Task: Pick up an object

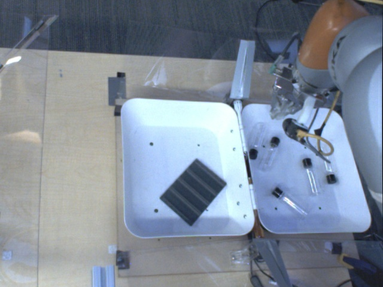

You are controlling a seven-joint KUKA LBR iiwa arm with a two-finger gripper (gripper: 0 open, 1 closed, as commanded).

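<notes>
you cannot tell how the jaws stand: the gripper [282, 103] is a blur at the right bin's [353, 220] far left corner, under the arm [353, 46], which covers that bin's far right side. clear vials [312, 176] with black caps lie scattered there, hard to count. the left bin [143, 124] gives you open floor around 1 dark ridged pad [193, 191].

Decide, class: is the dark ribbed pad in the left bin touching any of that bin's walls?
Apart. The camera view shows white bin floor all around the dark ribbed pad, separating it from every wall of the left bin.
</notes>
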